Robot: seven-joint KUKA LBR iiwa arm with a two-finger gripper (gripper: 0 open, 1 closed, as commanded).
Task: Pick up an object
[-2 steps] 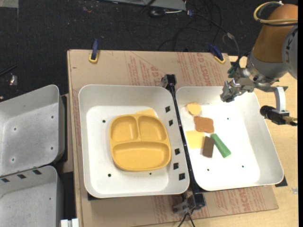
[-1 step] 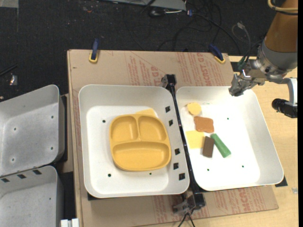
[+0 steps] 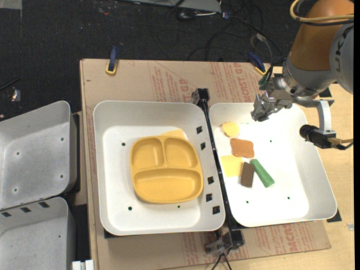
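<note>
In the right bin [image 3: 292, 201] lie several small objects: a pale yellow round piece [image 3: 230, 129], an orange-brown slab [image 3: 242, 147], a yellow square [image 3: 230, 165], a dark brown bar [image 3: 247, 174] and a green stick [image 3: 262, 172]. My gripper [image 3: 260, 113] hangs over the bin's far left part, just right of the pale yellow round piece and above the cluster. Nothing shows between its fingers. The left bin [image 3: 112, 207] holds a yellow divided tray [image 3: 166, 169].
A black divider [image 3: 209, 151] runs between the two bins. The arm with its orange band [image 3: 320, 32] comes in from the upper right. A black fixture [image 3: 315, 134] sits at the right bin's far right rim. Grey panels [image 3: 34, 151] lie at the left.
</note>
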